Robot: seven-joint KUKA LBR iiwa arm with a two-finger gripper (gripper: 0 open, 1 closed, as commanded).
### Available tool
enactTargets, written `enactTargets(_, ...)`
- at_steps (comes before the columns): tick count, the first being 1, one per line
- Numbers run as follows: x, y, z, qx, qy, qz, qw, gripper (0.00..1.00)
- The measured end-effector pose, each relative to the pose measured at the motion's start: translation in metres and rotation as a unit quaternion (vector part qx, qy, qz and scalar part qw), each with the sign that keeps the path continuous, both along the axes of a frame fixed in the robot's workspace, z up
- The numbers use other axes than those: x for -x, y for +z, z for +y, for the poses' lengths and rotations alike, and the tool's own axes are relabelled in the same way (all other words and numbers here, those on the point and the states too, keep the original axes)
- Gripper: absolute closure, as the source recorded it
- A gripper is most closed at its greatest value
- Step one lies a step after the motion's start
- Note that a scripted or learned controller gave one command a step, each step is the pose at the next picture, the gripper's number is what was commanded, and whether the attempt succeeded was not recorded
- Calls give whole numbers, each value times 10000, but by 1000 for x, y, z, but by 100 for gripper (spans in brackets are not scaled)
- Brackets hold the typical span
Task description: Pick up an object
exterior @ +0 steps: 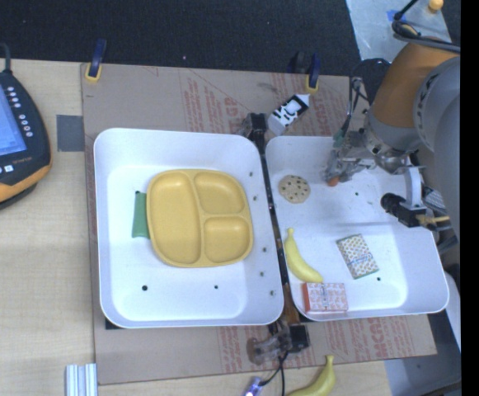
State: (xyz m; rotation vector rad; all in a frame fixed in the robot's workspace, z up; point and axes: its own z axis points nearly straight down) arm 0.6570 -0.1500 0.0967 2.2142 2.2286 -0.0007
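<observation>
Here, the gripper [335,174], a dark metal pincer below the arm's [416,97] grey and orange wrist, sits low at the far edge of the right bin [404,304]; whether it is clenched or released cannot be told, though something small and orange-red shows at its tip.

Just left of the pincer: a round, speckled cookie [293,189], flat on the glossy white floor.

Nearer the camera than the pincer: a curved, smooth yellow banana [298,259] by the bin's left wall; a flat patterned packet [357,255], tilted; a pink-and-white rectangular box [326,297] at the near rim.

Well left of the pincer, in the left bin [124,295]: a yellow plastic tray [198,217] with three compartments, lying over a green slab [140,214].
</observation>
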Motion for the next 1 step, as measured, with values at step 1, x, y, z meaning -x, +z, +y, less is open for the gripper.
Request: enactTargets(1, 56, 96, 127, -3, 16, 10, 10000, 100)
